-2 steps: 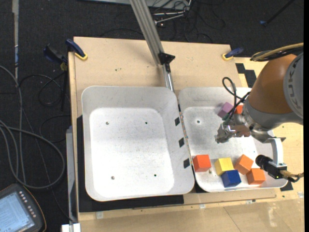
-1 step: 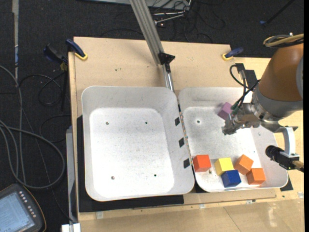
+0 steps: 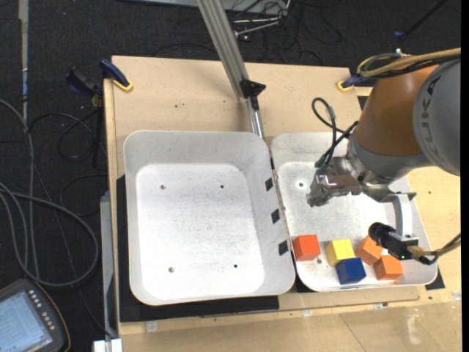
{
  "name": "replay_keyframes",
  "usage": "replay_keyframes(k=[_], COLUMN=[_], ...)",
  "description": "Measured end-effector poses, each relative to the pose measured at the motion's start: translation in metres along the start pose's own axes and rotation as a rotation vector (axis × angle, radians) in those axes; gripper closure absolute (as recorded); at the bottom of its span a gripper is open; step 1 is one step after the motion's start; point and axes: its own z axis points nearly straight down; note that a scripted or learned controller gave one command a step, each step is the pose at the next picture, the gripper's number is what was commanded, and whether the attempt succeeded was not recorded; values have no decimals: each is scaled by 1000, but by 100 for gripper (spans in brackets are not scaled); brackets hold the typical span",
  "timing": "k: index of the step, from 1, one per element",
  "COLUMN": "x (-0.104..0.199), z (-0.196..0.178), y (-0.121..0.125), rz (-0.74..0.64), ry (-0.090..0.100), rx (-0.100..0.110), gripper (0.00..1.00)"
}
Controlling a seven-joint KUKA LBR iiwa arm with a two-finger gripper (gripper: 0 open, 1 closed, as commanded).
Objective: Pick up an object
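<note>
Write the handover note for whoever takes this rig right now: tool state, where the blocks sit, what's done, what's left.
Tool: over the upper middle of the right bin, above bare floor, with no block between its fingers.
Blocks: all along the right bin's near edge. Orange block farthest left, yellow block next, blue block just in front of it, and two more orange blocks at the right, close to the arm's black fitting.
Left bin: holds no blocks.
Done: nothing picked yet.
Left: bring the tool to a block, grasp and lift; the leftmost orange block looks least crowded.
</note>
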Motion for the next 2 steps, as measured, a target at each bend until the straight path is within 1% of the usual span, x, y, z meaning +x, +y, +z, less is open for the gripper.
replay_keyframes(k=[1,2], x=[61,124], z=[6,-4], y=[1,0], rz=[-1,0], ry=[0,0], rx=[2,0], gripper=[100,100])
